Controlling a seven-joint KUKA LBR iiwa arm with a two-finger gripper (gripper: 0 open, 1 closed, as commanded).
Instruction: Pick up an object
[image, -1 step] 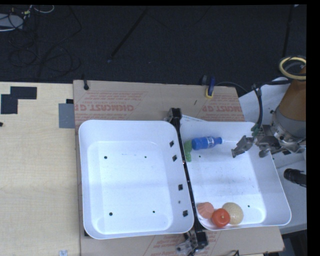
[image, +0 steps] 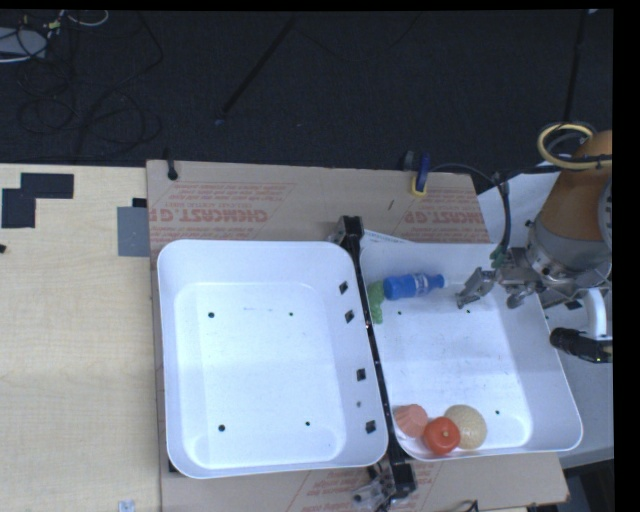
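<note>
We judge the blue bottle (image: 412, 286), lying on its side at the right bin's (image: 556, 425) far end, light, rigid and roll-prone, best pinched across its body by our open, empty gripper (image: 478, 290) just beside it.

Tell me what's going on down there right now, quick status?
Hand over right bin, far edge, nothing seen in it. Blue bottle lying just beside it. Red ball and two others in near corner, clear of hand.
</note>
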